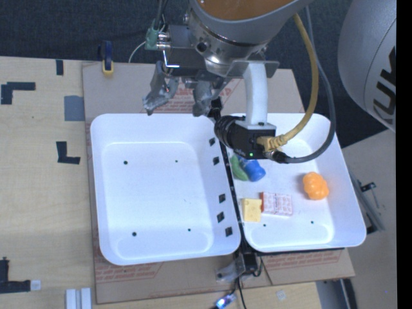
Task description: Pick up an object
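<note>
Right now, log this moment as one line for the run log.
gripper: open, holding nothing, above left bin's far rim | right bin: orange object, blue object, yellow block, patterned card | pick: not done

Four objects (280, 195) in right bin (335, 234)

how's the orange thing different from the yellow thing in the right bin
Colour: the orange object is orange, while the yellow object is pale yellow.
Shape: the orange object looks rounded and lumpy; the yellow object looks flat and roughly square.
Place: the orange object lies alone near the right side of the right bin; the yellow object lies by the bin's left wall, right beside a red-and-white patterned square.
Both lie loose on the bin floor.
</note>
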### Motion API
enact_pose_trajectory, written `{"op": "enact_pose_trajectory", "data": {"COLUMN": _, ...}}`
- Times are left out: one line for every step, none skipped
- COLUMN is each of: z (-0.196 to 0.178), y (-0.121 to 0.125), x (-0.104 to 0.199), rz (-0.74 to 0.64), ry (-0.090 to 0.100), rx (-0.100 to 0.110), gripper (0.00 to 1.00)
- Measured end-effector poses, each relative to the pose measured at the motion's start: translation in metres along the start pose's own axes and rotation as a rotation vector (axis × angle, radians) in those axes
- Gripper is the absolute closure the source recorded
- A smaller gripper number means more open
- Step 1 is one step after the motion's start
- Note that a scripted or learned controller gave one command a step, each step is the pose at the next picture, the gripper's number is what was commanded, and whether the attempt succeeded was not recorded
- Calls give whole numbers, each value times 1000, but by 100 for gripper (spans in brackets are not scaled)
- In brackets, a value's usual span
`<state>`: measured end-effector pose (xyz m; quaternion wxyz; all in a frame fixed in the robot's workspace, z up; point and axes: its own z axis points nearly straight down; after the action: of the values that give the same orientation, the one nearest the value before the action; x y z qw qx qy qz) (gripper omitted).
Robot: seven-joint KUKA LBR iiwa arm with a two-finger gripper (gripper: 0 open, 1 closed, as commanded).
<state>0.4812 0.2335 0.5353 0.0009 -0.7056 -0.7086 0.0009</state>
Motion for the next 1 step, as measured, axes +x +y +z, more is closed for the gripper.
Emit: {"op": "enact_pose_trajectory", "data": {"z": 144, "y": 1, "x": -1, "rz": 3, "ry": -9, "rx": 14, "gripper": 100}}
